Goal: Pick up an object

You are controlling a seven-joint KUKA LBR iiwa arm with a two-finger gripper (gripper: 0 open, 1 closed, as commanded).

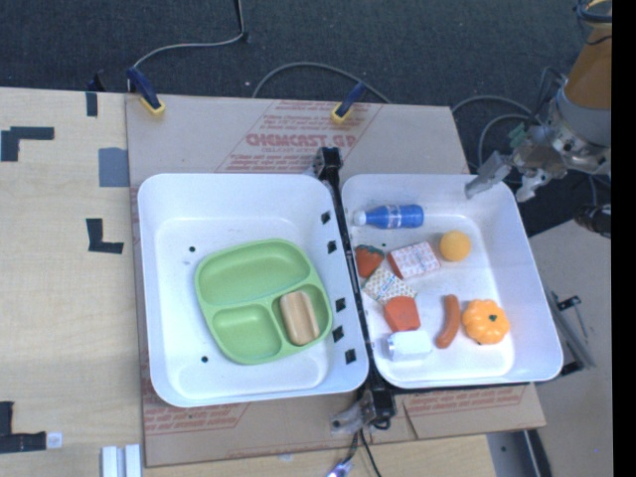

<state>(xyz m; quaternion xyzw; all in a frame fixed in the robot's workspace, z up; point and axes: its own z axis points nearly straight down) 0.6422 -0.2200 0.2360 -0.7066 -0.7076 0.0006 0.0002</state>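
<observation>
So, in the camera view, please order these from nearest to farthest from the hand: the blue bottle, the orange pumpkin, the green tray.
Measured from the hand, at the right bin's far right corner:
1. Blue bottle, lying at the far side of the right bin.
2. Orange pumpkin, near the right bin's front right.
3. Green tray, in the left bin, clearly farthest.

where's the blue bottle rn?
In the camera view, the blue bottle lies on its side at the far end of the right bin, near the divider, just behind the pink box.
</observation>
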